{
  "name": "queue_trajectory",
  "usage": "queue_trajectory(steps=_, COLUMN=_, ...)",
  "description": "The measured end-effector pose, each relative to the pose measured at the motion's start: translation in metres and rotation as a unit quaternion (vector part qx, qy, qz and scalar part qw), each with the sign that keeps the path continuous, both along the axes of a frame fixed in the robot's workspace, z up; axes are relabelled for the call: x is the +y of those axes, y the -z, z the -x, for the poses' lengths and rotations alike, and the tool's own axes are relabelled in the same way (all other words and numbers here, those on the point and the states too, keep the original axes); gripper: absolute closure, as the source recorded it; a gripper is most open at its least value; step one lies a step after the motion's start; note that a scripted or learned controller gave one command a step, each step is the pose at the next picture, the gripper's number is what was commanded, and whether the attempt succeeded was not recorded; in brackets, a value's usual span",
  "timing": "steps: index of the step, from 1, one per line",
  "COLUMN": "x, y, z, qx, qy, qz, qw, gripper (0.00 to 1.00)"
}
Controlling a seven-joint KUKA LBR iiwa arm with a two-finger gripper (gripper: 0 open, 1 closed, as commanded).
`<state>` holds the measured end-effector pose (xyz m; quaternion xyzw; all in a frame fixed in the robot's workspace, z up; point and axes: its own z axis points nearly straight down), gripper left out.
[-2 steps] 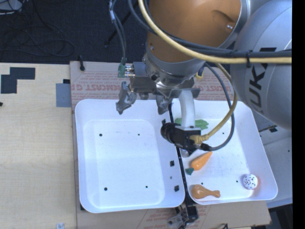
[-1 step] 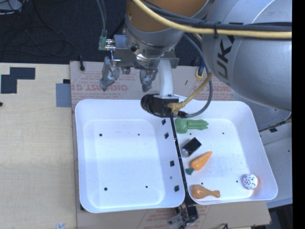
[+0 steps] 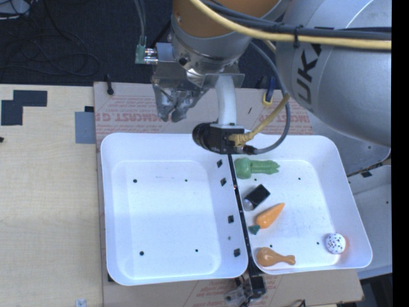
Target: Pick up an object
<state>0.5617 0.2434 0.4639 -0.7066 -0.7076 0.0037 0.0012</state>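
Observation:
My gripper (image 3: 175, 112) hangs high above the back edge of the bins, over the cardboard behind the left bin (image 3: 115, 171). Its fingers look drawn together with nothing between them. The objects all lie in the right bin (image 3: 345, 184), below and to the right of the gripper. A green toy (image 3: 255, 167) is near the divider at the back. In front of it are a black block (image 3: 257, 194) and an orange carrot (image 3: 270, 215). An orange-yellow gourd shape (image 3: 275, 257) lies at the front. A white spotted ball (image 3: 335, 243) sits in the front right corner.
A small teal piece (image 3: 254, 229) lies by the divider (image 3: 231, 203) between the bins. A black fitting with a yellow cable (image 3: 218, 138) hangs over the bins' back rim. The arm's grey body (image 3: 332, 62) covers the upper right. A wooden bench top (image 3: 45, 203) stretches left.

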Motion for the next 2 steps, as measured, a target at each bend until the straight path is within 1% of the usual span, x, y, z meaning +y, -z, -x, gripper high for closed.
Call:
queue_trajectory(steps=1, x=0.0, y=-0.053, z=0.045, qx=-0.003, qy=-0.001, qz=-0.0018, qw=1.0, gripper=1.0)
queue_trajectory(steps=2, x=0.0, y=-0.074, z=0.024, qx=-0.003, qy=0.001, qz=-0.0012, qw=1.0, gripper=1.0)
